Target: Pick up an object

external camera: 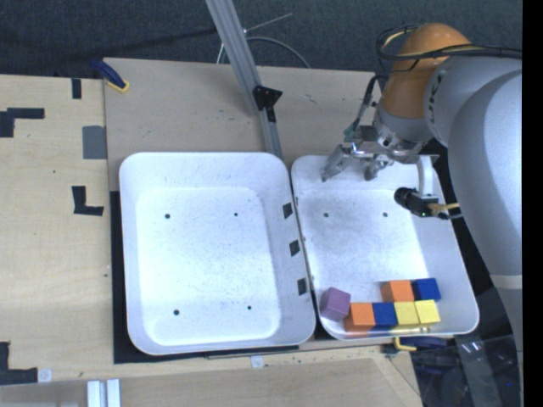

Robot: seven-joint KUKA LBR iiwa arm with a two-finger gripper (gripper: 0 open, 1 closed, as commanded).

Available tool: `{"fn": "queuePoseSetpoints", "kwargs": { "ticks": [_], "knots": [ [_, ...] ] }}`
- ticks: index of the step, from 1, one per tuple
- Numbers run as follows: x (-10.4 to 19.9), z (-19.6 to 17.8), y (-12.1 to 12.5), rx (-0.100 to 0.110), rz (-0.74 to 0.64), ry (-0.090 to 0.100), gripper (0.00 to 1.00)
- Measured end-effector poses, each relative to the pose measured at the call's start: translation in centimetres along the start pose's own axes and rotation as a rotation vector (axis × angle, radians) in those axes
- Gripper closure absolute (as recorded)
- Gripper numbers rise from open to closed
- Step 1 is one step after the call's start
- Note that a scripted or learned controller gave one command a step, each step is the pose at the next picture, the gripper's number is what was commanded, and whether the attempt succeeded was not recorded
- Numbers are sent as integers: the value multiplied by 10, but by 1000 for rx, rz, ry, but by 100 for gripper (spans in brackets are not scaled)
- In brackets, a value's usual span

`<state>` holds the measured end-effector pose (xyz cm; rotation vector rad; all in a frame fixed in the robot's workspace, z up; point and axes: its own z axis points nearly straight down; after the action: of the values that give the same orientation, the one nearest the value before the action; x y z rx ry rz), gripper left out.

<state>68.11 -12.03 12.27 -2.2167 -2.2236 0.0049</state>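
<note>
Several small cubes lie at the near end of the right bin (441, 253): a purple cube (336, 302), an orange cube (362, 314), a blue cube (384, 313), two yellow cubes (417, 313), another orange cube (396, 291) and another blue cube (426, 288). My gripper (349, 167) hangs over the far edge of the right bin, well away from the cubes. Its two fingers are spread apart, with nothing between them.
The left bin (127, 227) sits beside the right one. A slanted metal pole (242, 58) with a black clamp (267, 98) rises behind the bins. My bulky grey arm (492, 159) covers the right side of the bench.
</note>
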Motion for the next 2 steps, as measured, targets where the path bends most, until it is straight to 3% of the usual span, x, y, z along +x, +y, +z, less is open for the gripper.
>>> {"fn": "queuePoseSetpoints", "kwargs": {
  "ticks": [1,2],
  "knots": [
    [20,29,-3,14,6,-12,0],
    [28,31,-12,2,5,-2,0]
  ]
}}
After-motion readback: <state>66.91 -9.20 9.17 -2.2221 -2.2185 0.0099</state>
